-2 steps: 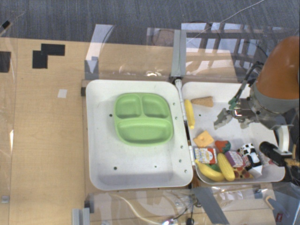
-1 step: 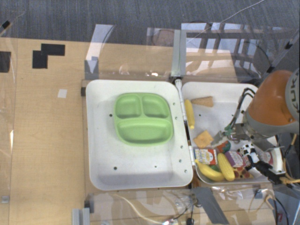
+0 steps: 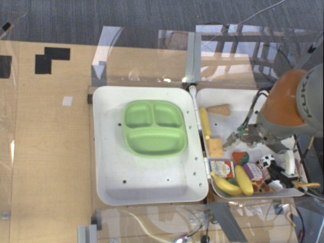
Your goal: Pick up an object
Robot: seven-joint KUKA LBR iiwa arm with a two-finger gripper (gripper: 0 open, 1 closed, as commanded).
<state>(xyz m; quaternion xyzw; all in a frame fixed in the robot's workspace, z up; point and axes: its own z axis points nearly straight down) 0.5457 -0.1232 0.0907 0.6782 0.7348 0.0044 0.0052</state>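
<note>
My gripper [image 3: 241, 139] hangs over the middle of the right bin [image 3: 238, 97], open, with nothing between its fingers. Just below it lies a small red toy [image 3: 241, 157]. An orange block [image 3: 215, 147] sits to its left, close to one fingertip. A long yellow piece [image 3: 204, 124] lies along the bin's left wall, and a tan wedge [image 3: 218, 109] lies at the back. At the front are a banana [image 3: 225, 185], a corn cob [image 3: 244, 180], a small printed box [image 3: 221, 167], a pink packet [image 3: 256, 172] and a black-and-white figure [image 3: 266, 161].
The left bin [image 3: 109, 151] holds a green divided plate [image 3: 154, 127] in its middle. A metal divider rail [image 3: 195, 120] separates the two bins. The arm's orange band [image 3: 286, 103] looms over the right bin's far right side.
</note>
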